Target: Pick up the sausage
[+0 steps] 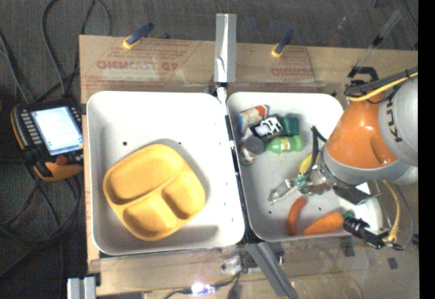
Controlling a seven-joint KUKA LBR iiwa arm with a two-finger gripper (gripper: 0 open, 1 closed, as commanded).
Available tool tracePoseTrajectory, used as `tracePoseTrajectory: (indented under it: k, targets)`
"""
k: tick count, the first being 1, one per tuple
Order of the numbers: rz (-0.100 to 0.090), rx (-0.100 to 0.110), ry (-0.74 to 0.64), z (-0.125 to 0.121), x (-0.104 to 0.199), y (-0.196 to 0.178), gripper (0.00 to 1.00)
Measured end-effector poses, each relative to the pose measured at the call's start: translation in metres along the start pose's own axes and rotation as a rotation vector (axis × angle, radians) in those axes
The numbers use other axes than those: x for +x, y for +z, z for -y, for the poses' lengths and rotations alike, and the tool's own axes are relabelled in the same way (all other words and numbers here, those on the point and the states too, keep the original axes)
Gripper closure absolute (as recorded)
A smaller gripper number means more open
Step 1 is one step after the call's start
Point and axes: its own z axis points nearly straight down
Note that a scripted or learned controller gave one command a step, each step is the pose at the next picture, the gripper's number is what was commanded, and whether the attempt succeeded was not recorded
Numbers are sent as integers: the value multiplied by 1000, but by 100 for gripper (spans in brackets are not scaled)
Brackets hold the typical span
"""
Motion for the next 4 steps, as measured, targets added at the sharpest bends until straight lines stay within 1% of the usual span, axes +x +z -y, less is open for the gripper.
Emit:
tracePoseTrajectory:
  k: [1, 2, 3, 4]
  targets:
    - [1, -4, -75, 9, -42, 7, 0]
    - [10, -4, -149, 9, -39, 7, 0]
    - [14, -5, -215, 2, -11, 6, 0]
    - [3, -5, -286, 6, -32, 7, 0]
